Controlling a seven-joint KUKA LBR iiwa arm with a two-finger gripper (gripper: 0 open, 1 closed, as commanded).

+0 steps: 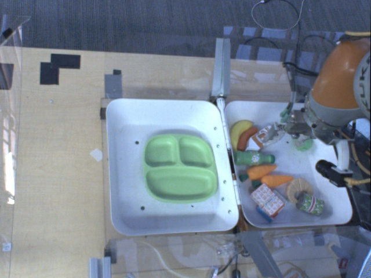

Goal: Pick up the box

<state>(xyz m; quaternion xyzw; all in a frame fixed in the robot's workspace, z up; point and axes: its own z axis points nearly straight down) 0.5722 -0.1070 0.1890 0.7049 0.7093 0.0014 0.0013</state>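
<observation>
Scanning from the left: green divided plate (178, 168) in the left bin (122, 155), no part of this job. Over in the right bin (342, 213), patterned box (267, 200) lying near the front wall, just below a carrot (277, 180). Gripper (282, 130) hovering toward the back, near a small red-and-white packet (264, 135), well apart from the box. Looks like the approach step, needs a move forward and down. Can't tell how the jaws stand, too blurry.
</observation>
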